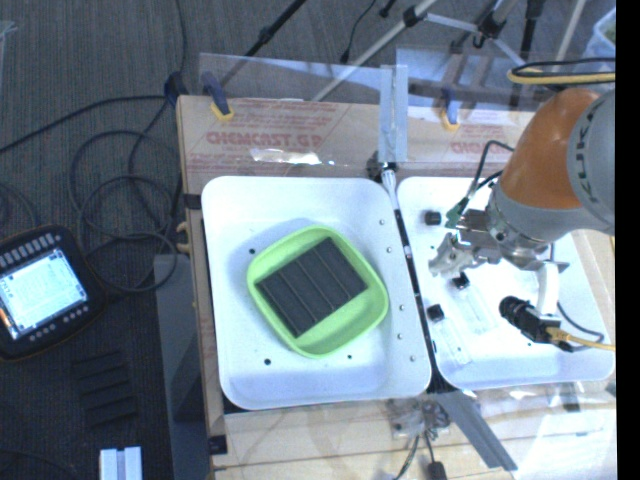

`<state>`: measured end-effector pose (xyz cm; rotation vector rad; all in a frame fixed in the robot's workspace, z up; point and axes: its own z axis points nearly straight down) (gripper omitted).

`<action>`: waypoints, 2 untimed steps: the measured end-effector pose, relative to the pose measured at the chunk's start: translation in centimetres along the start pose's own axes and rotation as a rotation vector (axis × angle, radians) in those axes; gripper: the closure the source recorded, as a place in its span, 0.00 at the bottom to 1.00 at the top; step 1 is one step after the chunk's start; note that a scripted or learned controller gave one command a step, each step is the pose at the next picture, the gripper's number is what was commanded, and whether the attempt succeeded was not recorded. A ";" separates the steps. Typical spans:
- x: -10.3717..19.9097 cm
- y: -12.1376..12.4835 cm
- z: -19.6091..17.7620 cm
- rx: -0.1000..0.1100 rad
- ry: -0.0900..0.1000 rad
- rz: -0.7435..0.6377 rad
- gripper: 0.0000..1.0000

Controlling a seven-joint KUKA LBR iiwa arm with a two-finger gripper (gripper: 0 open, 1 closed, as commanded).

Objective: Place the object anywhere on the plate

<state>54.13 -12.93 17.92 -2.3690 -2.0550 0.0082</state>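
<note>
One dark ridged slab point(312, 286) lies diagonally across the green plate point(372, 313)

Reddish printed lettering runs along the brown board point(290, 133) behind the two white bins, but the letters are too blurred to make out. More of the same print shows on the board's right part point(475, 146), also unreadable. The handheld screen point(40, 290) at the left glows with lines too small to read.
</note>
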 end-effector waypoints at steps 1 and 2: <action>0.0 0.0 0.0 -0.001 0.000 0.000 0.00; 0.0 0.1 -0.6 0.004 0.000 -0.001 1.00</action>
